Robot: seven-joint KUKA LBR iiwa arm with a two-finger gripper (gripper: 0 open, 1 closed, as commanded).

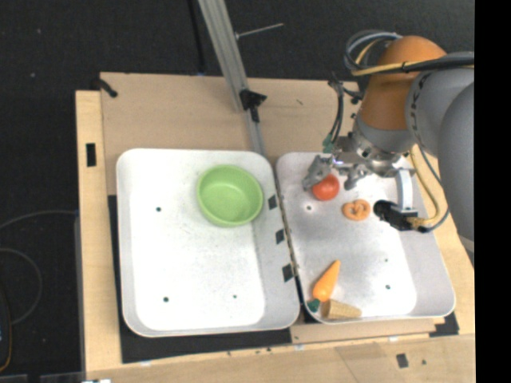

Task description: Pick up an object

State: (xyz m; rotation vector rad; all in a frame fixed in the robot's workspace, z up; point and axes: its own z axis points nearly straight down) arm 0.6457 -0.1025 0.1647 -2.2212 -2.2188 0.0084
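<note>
Desk (184,110): a tan board that is carrying two shallow white bins side by side, with dark floor lying around it.

Left bin (160,294): it is holding one item, a light green bowl (231,195), which is sitting upright in the bin's upper middle, nearer the inner edge than the outer one.

Right bin (399,286): it is holding four small items. A red tomato-like object (326,188) is lying in the upper left part of the bin. An orange ring-shaped piece (357,209) is lying just to the right of it and slightly lower, apart from it. An orange carrot (326,281) is lying tilted near the bin's lower left, its green end pointing down toward the front rim. A tan wedge (342,310) is resting just below the carrot, against the front rim, close to or touching the carrot's green end.

Arm (447,126): grey, with an orange band (397,86), it is reaching in from the right and hanging over the upper part of the right bin, with cables looping around the wrist.

Tool (330,172): it is hanging directly above the red tomato-like object, its metal fingers pointing down and overlapping that object's top edge. Whether the fingers are spread or closed, and whether they are touching the object, cannot be told from this angle.

Grey metal post (223,42): it is rising at a slant from the desk behind the bins.
</note>
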